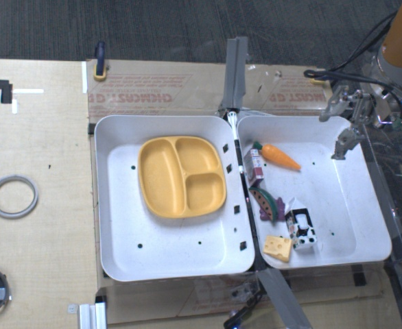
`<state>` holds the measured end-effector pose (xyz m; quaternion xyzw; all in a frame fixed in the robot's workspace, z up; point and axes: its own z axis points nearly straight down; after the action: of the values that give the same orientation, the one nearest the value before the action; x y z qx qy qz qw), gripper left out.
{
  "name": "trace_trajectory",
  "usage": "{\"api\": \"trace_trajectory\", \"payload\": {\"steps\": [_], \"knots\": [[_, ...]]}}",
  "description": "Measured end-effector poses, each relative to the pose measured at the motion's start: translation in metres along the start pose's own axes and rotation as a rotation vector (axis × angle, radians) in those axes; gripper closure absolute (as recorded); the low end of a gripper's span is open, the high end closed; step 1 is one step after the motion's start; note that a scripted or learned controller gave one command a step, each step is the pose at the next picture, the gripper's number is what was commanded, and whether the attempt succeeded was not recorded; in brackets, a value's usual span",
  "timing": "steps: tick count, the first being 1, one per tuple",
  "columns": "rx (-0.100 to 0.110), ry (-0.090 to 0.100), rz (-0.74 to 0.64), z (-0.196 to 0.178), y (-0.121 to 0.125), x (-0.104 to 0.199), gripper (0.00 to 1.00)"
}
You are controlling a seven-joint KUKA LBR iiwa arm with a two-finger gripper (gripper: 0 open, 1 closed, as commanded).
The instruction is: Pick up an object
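A cheese wedge (278,247) lies at the near left of the right bin (345,204), a toy carrot (280,156) farther back; the gripper (344,142) hangs released and empty over the far right corner; approach stage, so it must travel left and descend.

Red mirrored lettering on the cardboard sheet (160,88) behind the bins, too reversed and blurred to read

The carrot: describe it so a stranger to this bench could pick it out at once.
Find the right bin of the two white bins. Near its upper left corner, beside the divider, lies the carrot, pointing down to the right with green leaves at its upper left end. It is the bin's only bright orange, tapered thing; the cheese wedge is pale yellow.
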<state>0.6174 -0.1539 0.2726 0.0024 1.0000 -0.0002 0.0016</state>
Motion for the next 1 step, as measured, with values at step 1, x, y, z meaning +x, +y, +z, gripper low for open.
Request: {"api": "trace_trajectory", "payload": {"steps": [1], "knots": [[0.001,0.001,0.440,0.0891,0.0079,-0.0324,0.00]]}}
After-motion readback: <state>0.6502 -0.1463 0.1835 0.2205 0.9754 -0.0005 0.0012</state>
